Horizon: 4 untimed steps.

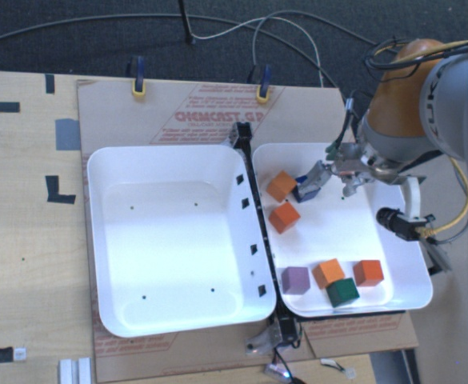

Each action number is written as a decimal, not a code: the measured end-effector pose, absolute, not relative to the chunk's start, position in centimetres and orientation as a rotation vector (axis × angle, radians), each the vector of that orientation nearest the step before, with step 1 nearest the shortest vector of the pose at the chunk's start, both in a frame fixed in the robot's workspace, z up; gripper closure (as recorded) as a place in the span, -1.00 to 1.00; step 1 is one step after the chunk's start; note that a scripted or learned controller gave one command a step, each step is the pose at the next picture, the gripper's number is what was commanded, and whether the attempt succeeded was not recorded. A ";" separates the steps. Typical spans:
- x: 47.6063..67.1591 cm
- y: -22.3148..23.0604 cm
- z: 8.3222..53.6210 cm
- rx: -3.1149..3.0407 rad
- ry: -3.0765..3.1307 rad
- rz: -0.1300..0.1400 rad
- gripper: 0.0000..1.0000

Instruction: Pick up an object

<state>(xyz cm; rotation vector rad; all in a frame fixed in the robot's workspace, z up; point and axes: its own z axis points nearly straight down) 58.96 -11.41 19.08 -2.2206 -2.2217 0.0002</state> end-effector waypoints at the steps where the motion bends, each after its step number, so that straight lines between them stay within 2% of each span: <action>1: 61.7 -11.4 27.0 -2.134 -2.312 -0.006 -1.00; 2: 59.1 -9.0 15.5 -2.214 -2.217 0.010 -1.00; 3: 61.1 -9.4 8.6 -2.219 -2.220 0.005 -1.00; 4: 62.6 -9.4 8.9 -2.221 -2.222 0.000 -1.00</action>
